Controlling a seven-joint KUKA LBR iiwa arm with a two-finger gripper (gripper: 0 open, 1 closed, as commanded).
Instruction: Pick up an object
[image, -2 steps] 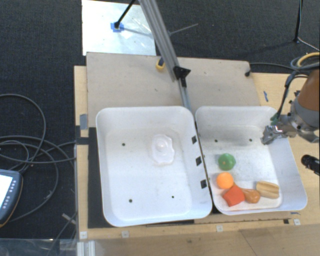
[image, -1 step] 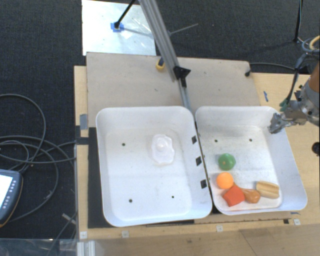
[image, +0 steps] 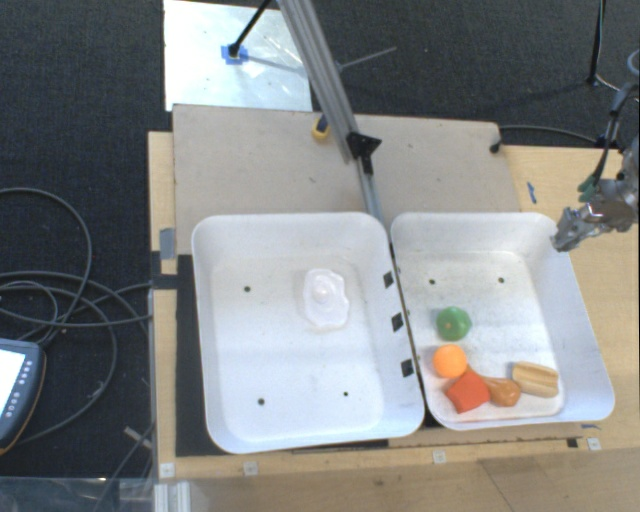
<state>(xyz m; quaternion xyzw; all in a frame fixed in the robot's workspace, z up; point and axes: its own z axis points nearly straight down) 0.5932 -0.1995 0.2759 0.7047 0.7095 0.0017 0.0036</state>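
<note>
End effector: the end effector (image: 578, 226) sits at the right edge of the view, above the upper right rim of the right bin (image: 575, 300). It is small and partly cut off, so I cannot tell whether it is open or closed. Nothing shows in its grip.
Right bin: shallow, white, with a faintly speckled floor and rounded corners. All its objects lie toward the near end, well apart from the end effector.
Green object: the green object (image: 453, 322) is round and glossy. It lies left of the bin's middle and is the object nearest the end effector.
Orange ball: the orange ball (image: 449, 360) is smooth and round, just below the green object.
Red block: the red block (image: 466, 391) is angular with flat faces, touching or nearly touching the orange ball's lower edge.
Brown piece: the brown piece (image: 504, 392) is small and rounded, just right of the red block.
Tan piece: the tan piece (image: 535, 379) is oblong, like a short roll, beside the brown piece near the right wall.
Left bin: the left bin (image: 225, 400) matches the right one and touches it along the shared edge.
White object: the white object (image: 326, 296) is pale, lumpy and irregular, lying near the left bin's middle.
Desk: the desk (image: 260, 150) is a flat tan board under both bins.
</note>
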